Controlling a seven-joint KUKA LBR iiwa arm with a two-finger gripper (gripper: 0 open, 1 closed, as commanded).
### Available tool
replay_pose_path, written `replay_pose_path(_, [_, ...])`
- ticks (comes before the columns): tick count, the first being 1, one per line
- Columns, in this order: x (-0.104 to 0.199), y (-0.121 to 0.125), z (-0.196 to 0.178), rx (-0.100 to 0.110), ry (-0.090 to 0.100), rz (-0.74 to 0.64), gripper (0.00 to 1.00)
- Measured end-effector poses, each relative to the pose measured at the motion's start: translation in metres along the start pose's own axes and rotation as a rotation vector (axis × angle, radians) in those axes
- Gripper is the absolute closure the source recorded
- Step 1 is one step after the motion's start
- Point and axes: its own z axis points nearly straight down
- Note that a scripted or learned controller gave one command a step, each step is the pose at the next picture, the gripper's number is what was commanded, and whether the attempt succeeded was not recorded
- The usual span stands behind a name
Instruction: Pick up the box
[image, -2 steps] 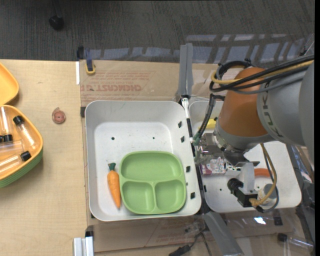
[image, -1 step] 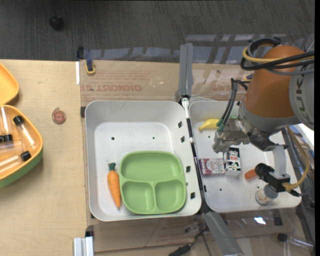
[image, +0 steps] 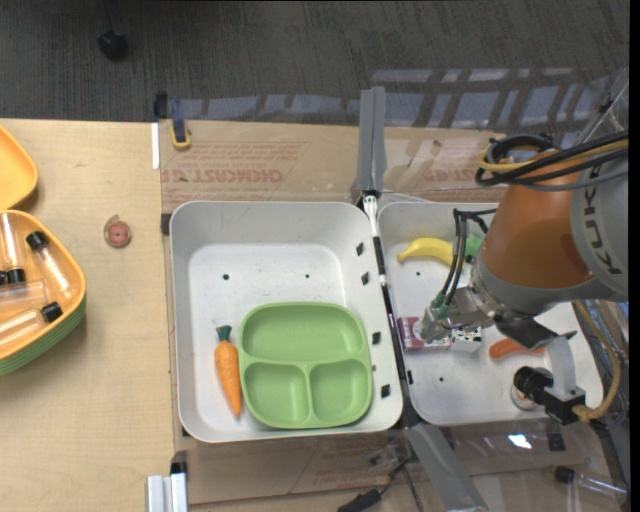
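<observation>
Reaching in from the right of the camera view, the grey arm with its broad orange band (image: 535, 240) hangs over the right-hand shallow white bin (image: 440, 400), its two-finger gripper (image: 446, 325) lowered to the bin floor right at the small purple-and-white box (image: 428, 334). That box lies flat near the bin's left wall, just inside the divide between the two bins, and the gripper sits on or just above its right part — whether the claw is spread, pressed together or pinching the box cannot be told from this slanted look, since the wrist hides it. Behind the box, toward the far wall of the same bin, lies a yellow banana (image: 427, 250), well apart from the box. Just to the right of the gripper, partly under the arm, a small orange-red piece (image: 508, 349) rests on the bin floor; what it is cannot be made out. The left-hand shallow white bin (image: 200, 250) holds a light-green plastic plate with three compartments (image: 305, 364), set toward the near side, and a toy orange carrot with a green top (image: 229, 372) lying just beside the plate's left edge, green end pointing away. On the tan bench at far left sits a stack of yellow-green trays (image: 40, 290) with small clear vials in them.
</observation>
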Motion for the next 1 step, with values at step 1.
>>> replay_pose_path(1, [0.0064, 0.0213, -0.0053, -0.003, -0.002, -0.281, 1.0])
